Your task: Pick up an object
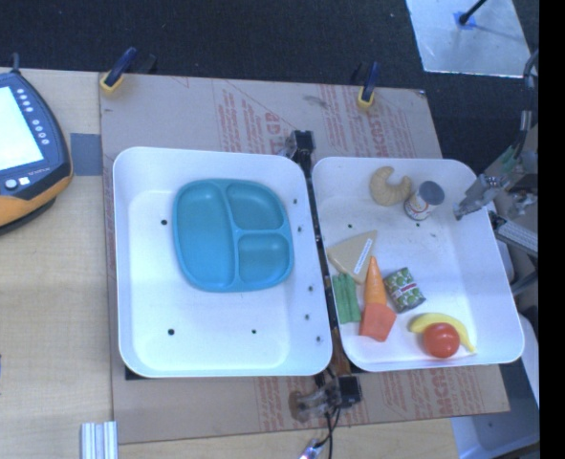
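Camera view looks down on your desk [53, 285] with two white bins side by side. The left bin [139, 256] holds a blue plate [232, 234] with three parts. The right bin [473, 275] holds all the small toys, so that is where you can pick.

Near the top of the right bin you see a tan cashew [388, 185] and, just beside it, a little can [422, 199]. In the middle lie a pale cheese wedge [352, 251], a carrot [376, 281], a red block [378, 322] touching the carrot's low end, a green stick [346, 297] and a small green box [402, 289]. Down in the corner a tomato [441, 339] sits against a banana [445, 324].

These look like light, hard play food. They will not squash, but the smooth round ones may slip. The tomato could roll away. I think the red block or the green box is your best pick, since flat sides give a firm hold. Take it across the short sides, from above.

The pincer [475, 199] is at the right rim of the right bin, up near the can. It sits low and slanted, reaching in from the right. It is too small and blurry here, so I cannot tell if it is wide or narrow. Nothing shows between its tips.
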Controlling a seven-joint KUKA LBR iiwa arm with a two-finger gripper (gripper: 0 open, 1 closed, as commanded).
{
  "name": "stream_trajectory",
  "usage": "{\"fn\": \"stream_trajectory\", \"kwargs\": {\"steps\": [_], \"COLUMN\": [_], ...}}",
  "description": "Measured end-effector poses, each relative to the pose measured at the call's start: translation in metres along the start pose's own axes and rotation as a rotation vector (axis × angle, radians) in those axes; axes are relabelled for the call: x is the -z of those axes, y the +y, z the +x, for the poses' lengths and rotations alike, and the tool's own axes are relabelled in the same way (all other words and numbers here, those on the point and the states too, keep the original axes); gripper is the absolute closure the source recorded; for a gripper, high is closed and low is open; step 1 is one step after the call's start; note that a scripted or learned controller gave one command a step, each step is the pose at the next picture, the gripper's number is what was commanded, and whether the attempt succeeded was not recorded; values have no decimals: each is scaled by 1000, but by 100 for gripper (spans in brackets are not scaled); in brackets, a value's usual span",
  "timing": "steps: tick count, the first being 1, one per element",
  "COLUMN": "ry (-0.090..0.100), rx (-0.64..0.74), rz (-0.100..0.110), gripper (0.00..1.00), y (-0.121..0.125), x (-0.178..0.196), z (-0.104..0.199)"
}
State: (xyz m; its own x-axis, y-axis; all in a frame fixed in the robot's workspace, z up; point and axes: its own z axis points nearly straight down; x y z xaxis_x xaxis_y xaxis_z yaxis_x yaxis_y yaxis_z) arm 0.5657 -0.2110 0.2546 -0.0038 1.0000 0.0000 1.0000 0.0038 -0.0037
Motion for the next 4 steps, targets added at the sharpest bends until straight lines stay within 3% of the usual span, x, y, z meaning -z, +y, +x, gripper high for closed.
{"fn": "stream_trajectory", "kwargs": {"steps": [1,2,3,4], "ry": [1,0,-2,1], "rx": [2,4,-9,-2], "rz": [1,0,26,1], "gripper": [0,0,0,0], "y": [-22,39,85,91], "x": [-164,-162,-162,-162], "z": [0,62,32,5]}}
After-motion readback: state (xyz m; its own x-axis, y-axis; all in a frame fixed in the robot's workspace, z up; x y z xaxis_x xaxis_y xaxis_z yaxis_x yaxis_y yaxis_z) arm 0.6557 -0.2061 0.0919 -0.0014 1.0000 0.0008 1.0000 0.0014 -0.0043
